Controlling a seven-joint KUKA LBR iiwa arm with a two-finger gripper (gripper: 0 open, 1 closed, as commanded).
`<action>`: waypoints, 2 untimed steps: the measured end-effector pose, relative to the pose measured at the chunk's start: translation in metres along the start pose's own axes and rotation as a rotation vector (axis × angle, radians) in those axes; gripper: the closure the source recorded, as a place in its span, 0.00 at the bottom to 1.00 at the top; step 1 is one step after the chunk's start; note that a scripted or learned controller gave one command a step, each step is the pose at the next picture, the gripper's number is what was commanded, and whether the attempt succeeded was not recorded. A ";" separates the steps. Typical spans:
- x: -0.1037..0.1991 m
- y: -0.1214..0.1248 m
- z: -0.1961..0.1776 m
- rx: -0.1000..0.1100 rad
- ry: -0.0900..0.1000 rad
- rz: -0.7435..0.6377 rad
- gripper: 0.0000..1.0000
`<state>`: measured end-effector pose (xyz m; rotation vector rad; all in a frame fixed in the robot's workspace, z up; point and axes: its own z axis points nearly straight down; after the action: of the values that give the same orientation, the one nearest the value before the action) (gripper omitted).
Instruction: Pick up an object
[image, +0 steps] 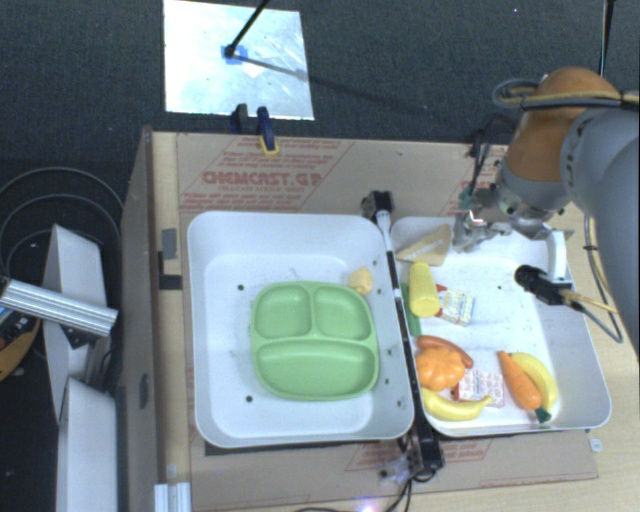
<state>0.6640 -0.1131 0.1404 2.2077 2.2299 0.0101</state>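
camera view: the grey arm with the orange band reaches in from the right, and its gripper sits low over the far left corner of the right shallow white bin. whether the gripper is open or closed cannot be told from this angle. just beside it, to its left, a pale yellow wedge-shaped piece lies on the bin floor by the far wall.

the other loose things lie nearer the front in the same bin:
- a yellow plastic cylinder along the left wall
- a small white and red packet just beside it
- an orange rounded toy vegetable
- a yellow toy banana at the front edge
- a second white and red packet
- an orange toy carrot touching a second yellow banana

the left shallow white bin holds a green three-compartment plastic tray, and a small pale yellow lump by its right wall.
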 end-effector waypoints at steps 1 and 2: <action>0.093 -0.018 -0.047 0.002 0.002 -0.003 1.00; 0.086 -0.019 -0.044 0.005 -0.001 0.007 0.00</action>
<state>0.6440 -0.0278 0.1848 2.2168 2.2244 0.0032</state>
